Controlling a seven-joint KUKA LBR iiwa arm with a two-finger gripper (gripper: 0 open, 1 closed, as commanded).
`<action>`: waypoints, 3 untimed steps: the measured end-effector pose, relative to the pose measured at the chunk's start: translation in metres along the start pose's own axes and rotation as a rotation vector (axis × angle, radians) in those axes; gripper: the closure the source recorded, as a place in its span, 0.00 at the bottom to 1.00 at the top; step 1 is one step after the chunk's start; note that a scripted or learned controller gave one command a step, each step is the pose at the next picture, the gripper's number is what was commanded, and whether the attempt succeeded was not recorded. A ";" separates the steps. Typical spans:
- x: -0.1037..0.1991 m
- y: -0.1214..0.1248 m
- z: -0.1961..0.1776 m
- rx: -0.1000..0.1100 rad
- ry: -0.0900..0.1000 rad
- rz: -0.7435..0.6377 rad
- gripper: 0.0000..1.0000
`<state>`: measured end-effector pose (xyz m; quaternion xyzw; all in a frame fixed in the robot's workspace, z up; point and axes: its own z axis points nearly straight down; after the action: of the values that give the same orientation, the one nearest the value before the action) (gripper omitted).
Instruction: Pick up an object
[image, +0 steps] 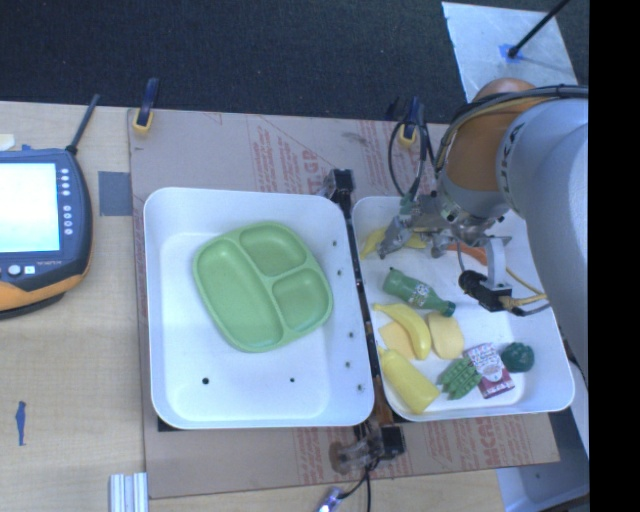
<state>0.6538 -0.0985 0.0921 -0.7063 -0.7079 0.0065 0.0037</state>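
A: Which item should the gripper (432, 232) go for in the right bin (545, 400)?

B: The green bottle (417, 290) looks the best candidate. It lies on its side in the middle of that bin, just at six o'clock from the gripper and near it.

A: How would it handle?

B: Probably light, stiff plastic, smooth and rounded, so it may roll or slip. A grip across the body, not the neck, seems safest.

A: Is the gripper spread or closed?

B: One cannot tell; the wrist and cables hide that. The bananas (410, 328) lie beyond the bottle, at six o'clock.

A: And the left bin (165, 300)?

B: It holds a green divided plate (262, 286), at nine o'clock, well apart.
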 end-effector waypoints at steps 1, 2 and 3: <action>0.001 0.000 0.000 0.000 -0.001 -0.002 0.00; 0.001 0.000 0.000 0.000 -0.001 -0.002 0.00; -0.001 0.000 0.000 -0.001 0.002 0.001 0.00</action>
<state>0.6542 -0.0992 0.0920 -0.7065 -0.7077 0.0055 0.0038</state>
